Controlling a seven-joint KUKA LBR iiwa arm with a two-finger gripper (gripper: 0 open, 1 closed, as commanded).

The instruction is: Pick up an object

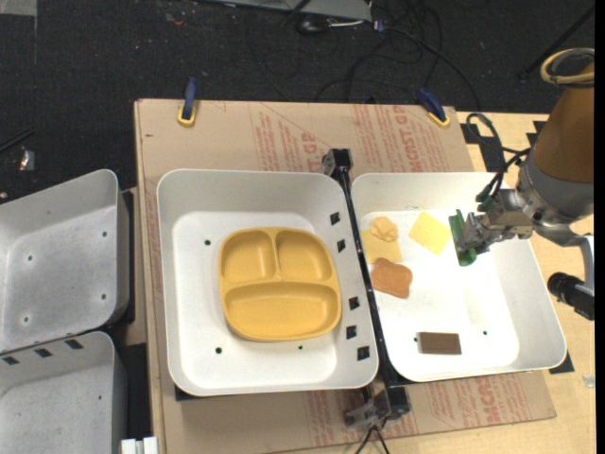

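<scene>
The counter [236,130] is a sheet of brown printed cardboard, held at its far edge by two blue-and-yellow clamps, one at 11 o'clock [188,102] and one at 1 o'clock [432,107]. Around it the floor is dark carpet, with cables and a grey metal stand at 12 o'clock. Two spare white bins [57,244] lie off the counter at 9 o'clock.

On the counter sit two shallow white bins divided by a black strip. The left bin [180,253] holds a yellow divided plate [280,284], three compartments, lying flat in the middle. The right bin [529,339] holds four small things: a pale tan piece [384,229] at its 10 o'clock, a yellow square slice [430,233] just beside it toward 12, an orange-brown bread-like piece [392,278] near the divider at 9 o'clock, and a dark brown flat bar [440,343] at 6 o'clock, well apart from the rest.

The arm comes in at 3 o'clock. The gripper [466,249], green-tipped, hangs over the right bin just beside the yellow slice; I cannot tell how the jaws stand, and nothing shows between them
</scene>
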